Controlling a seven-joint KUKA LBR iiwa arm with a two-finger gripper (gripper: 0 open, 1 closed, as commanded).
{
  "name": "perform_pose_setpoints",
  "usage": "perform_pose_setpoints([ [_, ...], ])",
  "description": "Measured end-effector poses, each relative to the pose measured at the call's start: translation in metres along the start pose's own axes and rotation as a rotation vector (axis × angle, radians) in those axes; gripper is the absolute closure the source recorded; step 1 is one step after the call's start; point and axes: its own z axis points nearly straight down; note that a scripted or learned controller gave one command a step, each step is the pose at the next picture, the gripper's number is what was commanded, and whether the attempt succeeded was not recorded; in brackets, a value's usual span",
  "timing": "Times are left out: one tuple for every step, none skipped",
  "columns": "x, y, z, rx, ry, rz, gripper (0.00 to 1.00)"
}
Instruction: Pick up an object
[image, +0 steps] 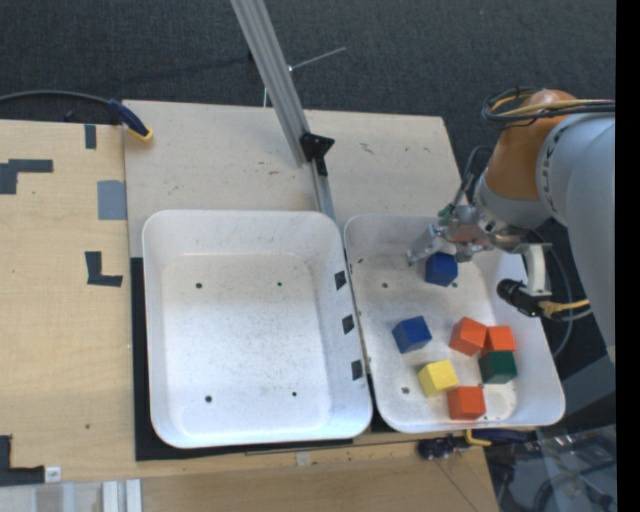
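Blue cube (441, 269), upper right of frame, sits directly under the gripper (447, 247) in the right bin (385, 235); whether it is lifted or resting cannot be told, and the jaws' state cannot be told either. The pick appears under way, not confirmed. Left bin (165, 240) holds nothing visible. Lower in the right bin lie a second blue cube (410, 333), yellow cube (437, 377), two orange cubes (468, 336) (466, 402), a green cube (497, 366).

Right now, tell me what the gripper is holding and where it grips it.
The gripper seems to hold a blue block by its top, above the right bin; the contact itself is too small to confirm.
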Motion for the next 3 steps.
perform_pose_setpoints([
  [0.000, 0.001, -0.009, -0.002, -0.002, -0.002, 1.00],
  [-0.005, -0.002, -0.054, 0.014, 0.006, 0.001, 1.00],
  [-0.005, 0.000, -0.108, 0.012, 0.006, 0.000, 1.00],
])
